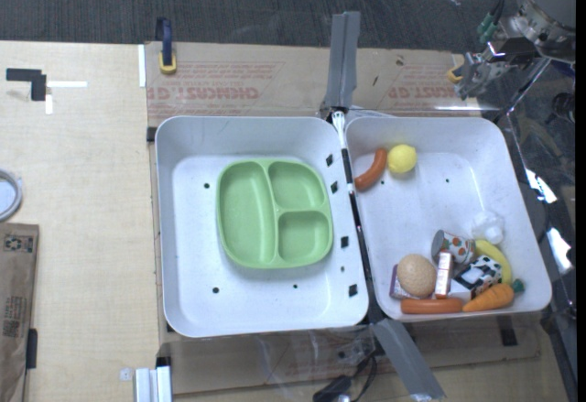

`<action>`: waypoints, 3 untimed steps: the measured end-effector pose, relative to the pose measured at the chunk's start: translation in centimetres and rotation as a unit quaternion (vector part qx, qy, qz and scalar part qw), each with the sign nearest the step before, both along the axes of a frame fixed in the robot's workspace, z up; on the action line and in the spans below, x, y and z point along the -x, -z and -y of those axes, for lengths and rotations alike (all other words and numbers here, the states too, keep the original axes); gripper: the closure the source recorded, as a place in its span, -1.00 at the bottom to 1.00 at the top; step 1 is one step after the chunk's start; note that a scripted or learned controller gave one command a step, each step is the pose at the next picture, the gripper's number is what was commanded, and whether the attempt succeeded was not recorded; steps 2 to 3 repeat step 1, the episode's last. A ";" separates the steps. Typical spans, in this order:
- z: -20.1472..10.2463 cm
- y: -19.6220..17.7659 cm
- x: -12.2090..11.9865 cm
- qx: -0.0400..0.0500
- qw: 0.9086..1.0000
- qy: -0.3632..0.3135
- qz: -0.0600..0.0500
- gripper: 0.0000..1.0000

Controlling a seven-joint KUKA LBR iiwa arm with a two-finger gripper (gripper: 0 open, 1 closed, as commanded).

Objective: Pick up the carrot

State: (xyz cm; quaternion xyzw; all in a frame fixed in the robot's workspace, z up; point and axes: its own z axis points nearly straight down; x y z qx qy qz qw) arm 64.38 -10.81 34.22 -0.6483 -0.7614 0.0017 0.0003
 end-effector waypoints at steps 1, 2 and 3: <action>1.9 -9.9 8.4 0.000 0.994 0.107 0.001 1.00; 1.9 -9.9 8.4 0.000 0.994 0.107 0.001 1.00; 1.9 -9.9 8.4 0.000 0.994 0.107 0.001 1.00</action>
